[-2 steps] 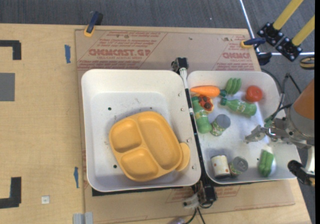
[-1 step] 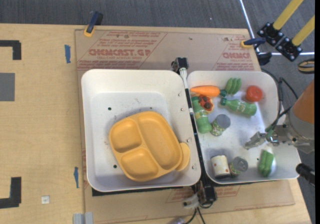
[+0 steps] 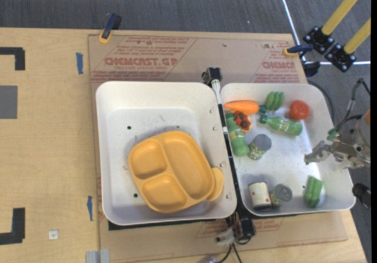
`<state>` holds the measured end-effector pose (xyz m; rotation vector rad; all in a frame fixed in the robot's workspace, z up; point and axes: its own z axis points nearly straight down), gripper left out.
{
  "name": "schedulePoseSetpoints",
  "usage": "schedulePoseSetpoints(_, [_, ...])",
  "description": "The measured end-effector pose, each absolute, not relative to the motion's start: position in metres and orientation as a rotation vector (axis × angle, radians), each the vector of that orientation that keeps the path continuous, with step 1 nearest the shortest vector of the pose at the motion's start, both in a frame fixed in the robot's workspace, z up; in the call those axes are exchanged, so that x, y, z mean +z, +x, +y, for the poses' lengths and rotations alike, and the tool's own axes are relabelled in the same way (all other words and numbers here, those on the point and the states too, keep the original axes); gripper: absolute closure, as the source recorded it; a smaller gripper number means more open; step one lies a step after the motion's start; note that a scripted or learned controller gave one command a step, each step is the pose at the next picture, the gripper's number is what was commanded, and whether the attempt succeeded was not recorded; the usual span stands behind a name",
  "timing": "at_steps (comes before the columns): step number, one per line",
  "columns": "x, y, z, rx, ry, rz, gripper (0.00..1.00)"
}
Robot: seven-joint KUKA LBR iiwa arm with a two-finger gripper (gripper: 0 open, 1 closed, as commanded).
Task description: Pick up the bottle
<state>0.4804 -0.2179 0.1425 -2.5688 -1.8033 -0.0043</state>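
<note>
A green bottle [image 3: 283,127] lies on its side in the upper part of the right bin [image 3: 330,109], its cap pointing left towards a carrot [image 3: 241,106]. My gripper [image 3: 326,151] hangs over the right side of that bin, right of and slightly below the bottle, and apart from it. Nothing is visibly held in it.
The right bin also holds a red tomato [image 3: 299,110], green vegetables [image 3: 273,101] [image 3: 313,191], a second green item [image 3: 238,143], a grey disc [image 3: 262,142] and a small white can [image 3: 259,194]. A yellow divided plate [image 3: 171,172] fills much of the left bin [image 3: 118,109].
</note>
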Motion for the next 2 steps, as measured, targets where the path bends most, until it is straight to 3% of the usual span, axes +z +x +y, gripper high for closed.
schedulePoseSetpoints(1, [0.090,0.484,-0.210,-0.019,-2.280,-2.146,0.00])
schedulePoseSetpoints(2, [0.188,0.480,-0.221,-0.001,-2.311,-2.131,0.00])
